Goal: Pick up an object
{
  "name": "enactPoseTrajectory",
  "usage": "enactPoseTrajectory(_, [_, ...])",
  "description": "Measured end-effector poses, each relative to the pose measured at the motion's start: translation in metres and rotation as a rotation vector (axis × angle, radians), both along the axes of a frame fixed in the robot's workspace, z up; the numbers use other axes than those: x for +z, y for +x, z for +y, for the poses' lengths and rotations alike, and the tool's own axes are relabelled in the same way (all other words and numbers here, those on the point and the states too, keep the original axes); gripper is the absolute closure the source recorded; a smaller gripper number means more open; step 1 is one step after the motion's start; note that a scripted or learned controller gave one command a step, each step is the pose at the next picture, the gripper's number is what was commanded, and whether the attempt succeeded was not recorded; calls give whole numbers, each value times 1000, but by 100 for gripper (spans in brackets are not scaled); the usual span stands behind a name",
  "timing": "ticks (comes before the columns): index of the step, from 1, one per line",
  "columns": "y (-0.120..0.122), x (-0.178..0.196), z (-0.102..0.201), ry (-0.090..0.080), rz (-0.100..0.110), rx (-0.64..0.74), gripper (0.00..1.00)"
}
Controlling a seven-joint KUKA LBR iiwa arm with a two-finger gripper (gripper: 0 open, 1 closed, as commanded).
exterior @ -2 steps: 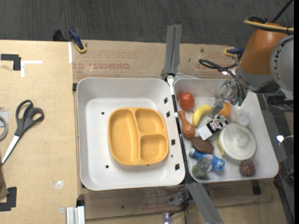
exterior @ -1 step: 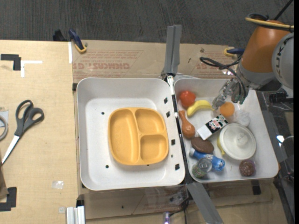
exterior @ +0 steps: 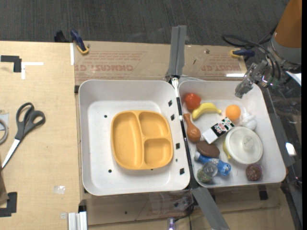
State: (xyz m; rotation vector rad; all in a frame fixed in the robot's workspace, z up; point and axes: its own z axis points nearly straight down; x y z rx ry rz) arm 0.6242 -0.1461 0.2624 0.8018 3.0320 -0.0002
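Objects to pick: a cluster of small items in the right bin (exterior: 273, 128); none is between the gripper's parts.
Tomato (exterior: 192, 100): red, near the bin's upper left corner.
Banana (exterior: 206, 110): yellow, just right of the tomato, curving toward the orange ball.
Orange ball (exterior: 233, 112): right of the banana's tip, below the gripper and apart from it.
Drumstick (exterior: 192, 128): brown toy chicken leg along the left wall, below the tomato.
Carton (exterior: 218, 129): small white box with black cow patches, tilted, between the drumstick and the white bowl.
White bowl (exterior: 244, 144): round, upturned, the largest item, right of centre.
Brown oval (exterior: 207, 150): dark piece below the carton, touching the bowl's left side.
Blue item (exterior: 218, 167): small blue and white thing near the front wall.
Round can (exterior: 206, 175): greyish, seen end on, at the front left, just beside the blue item.
Dark ball (exterior: 253, 172): maroon, at the front right corner.
Gripper (exterior: 249, 84): above the far right corner of the right bin, over the rim, holding nothing; whether it is apart or together cannot be told.
Arm (exterior: 290, 23): orange band at the view's upper right.
Left bin (exterior: 91, 143): holds a yellow divided plate (exterior: 142, 139) with three compartments.
Desk (exterior: 33, 176): scissors (exterior: 21, 126) with black handles lie well left of the bins.
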Motion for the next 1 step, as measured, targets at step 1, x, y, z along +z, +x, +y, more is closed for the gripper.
enactPoseTrajectory(1, [0,-1,0,0,1,0,0])
